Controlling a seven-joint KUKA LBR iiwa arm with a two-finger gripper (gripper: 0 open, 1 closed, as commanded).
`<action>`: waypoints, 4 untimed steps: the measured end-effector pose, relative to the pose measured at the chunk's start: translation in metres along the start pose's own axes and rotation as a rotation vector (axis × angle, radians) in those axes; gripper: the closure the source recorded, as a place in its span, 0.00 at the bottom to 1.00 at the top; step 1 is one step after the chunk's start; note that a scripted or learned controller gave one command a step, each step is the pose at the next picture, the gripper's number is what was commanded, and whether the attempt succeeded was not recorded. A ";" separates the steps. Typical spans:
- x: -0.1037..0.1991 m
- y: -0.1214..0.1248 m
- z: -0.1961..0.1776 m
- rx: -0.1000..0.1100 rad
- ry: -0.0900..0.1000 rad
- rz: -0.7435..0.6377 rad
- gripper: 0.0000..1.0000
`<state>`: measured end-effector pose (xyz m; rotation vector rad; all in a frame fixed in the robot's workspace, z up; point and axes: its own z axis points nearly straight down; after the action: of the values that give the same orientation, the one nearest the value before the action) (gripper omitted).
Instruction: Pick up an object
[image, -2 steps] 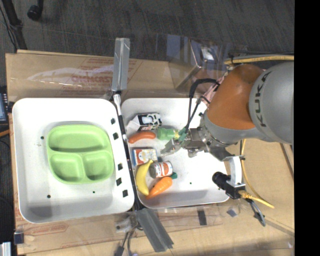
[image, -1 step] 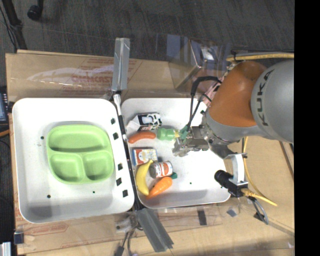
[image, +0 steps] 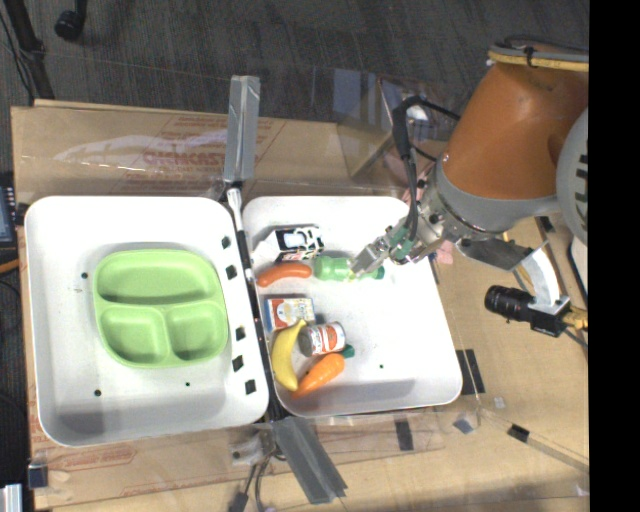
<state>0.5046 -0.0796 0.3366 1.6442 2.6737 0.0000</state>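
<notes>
While the gripper (image: 372, 262) hangs low over the right bin (image: 420, 340), its tip sits right at the green object (image: 335, 267), touching or just above its right end; whether it is wide, narrow or closed on anything cannot be told from this slant. That green piece looks the likeliest target. To do the step well, the gripper should centre over the piece's middle rather than its end, since a rounded toy is likely to squirt out of an end pinch. Just left lies an orange sausage-shaped toy (image: 284, 273), near enough to be nudged, with a small black-and-white item (image: 298, 239) above it. Further toward the bin's front, a banana (image: 285, 352), a can (image: 322, 338) and a carrot (image: 322, 372) cluster together, well clear. A green divided tray (image: 160, 305) rests in the left bin (image: 60, 400).
</notes>
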 end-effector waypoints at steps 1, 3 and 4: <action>0.001 0.013 -0.082 -0.001 -0.003 -0.875 1.00; -0.041 -0.034 -0.119 0.001 -0.010 -1.707 1.00; -0.041 -0.033 -0.131 0.002 -0.017 -1.710 1.00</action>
<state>0.4933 -0.1308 0.4674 -0.9353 2.9853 -0.0179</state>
